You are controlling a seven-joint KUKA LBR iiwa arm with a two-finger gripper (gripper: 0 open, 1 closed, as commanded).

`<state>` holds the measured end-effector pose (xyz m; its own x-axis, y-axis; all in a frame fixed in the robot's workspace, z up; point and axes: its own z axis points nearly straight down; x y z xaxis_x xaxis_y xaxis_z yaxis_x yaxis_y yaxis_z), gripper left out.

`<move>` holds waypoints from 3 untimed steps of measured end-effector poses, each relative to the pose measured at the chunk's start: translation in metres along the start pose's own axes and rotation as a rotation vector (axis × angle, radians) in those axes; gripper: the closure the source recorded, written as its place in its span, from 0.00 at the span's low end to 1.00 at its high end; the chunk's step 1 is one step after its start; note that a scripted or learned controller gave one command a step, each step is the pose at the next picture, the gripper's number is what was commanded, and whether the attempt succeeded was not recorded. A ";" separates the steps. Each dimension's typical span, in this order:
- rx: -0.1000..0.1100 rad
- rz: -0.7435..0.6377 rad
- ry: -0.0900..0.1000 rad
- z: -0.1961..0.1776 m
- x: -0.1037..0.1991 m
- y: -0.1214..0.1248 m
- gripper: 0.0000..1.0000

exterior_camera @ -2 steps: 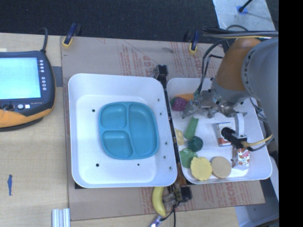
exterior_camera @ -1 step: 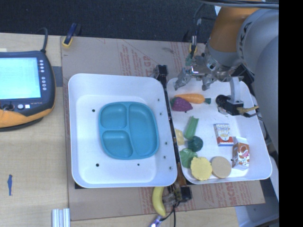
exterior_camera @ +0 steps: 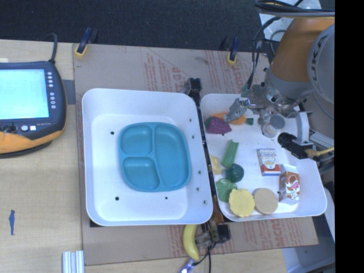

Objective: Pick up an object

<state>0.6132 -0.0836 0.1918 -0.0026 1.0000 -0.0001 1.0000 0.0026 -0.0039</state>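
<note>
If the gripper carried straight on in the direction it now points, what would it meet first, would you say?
The gripper points down and left at the right bin's far corner. It would probably meet the purple object first, with an orange piece close beside; depth is unclear from this slanted view.

A blue divided plate (exterior_camera: 154, 156) lies in the left bin (exterior_camera: 96, 169).

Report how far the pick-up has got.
Done: the arm has reached into the right bin, its gripper low at the far end by the purple piece and an orange piece. In hand: nothing shows between the fingers. Left: the grasp and lift. The green stick, yellow disc and tan disc lie untouched; the blue tray sits in the left bin.
</note>
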 end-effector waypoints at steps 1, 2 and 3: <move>0.003 -0.002 0.000 0.101 -0.011 -0.039 0.00; 0.004 -0.003 -0.001 0.090 -0.012 -0.038 1.00; -0.002 -0.003 0.001 -0.001 0.058 0.024 1.00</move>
<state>0.6368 -0.0258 0.1927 -0.0053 1.0000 0.0008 1.0000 0.0053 -0.0016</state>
